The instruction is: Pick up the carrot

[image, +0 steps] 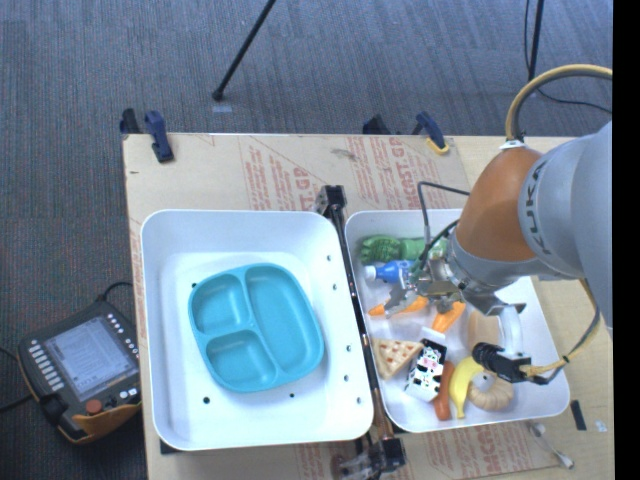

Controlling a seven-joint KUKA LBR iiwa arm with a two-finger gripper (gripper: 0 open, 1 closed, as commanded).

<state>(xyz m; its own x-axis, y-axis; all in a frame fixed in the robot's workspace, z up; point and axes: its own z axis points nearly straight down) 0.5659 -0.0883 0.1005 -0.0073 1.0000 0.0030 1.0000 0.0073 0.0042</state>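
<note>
Arm [545,218]: grey, orange band above the wrist, entering from 3 o'clock and bent down over the right bin [553,393], wrist low above the bin's middle.

Gripper [418,290]: at the bin's centre, pointing toward 9 o'clock, directly over the clutter. Whether its fingers are spread or closed cannot be told at this size; nothing can be confirmed as held.

Carrot [393,308]: orange, lying in the right bin just below the gripper tip, toward 7 o'clock from it, touching or nearly touching the metal parts. A second orange piece [447,316] lies at 4 o'clock from the gripper.

Other contents of the right bin: green item [385,247] at 11 o'clock; blue-and-white item [385,270] just below it; waffle-patterned wedge [396,355] at 7 o'clock; black-and-white cow-patterned block [428,368] beside it; banana [460,386] and a tan ring-shaped piece [492,396] at 5 o'clock.

Left bin [160,368]: holds a blue three-compartment plate [255,326], well apart from the arm.

Bench surround: blue clamps [157,133] along the far edge; control pendant [80,368] on the floor at 8 o'clock.
</note>
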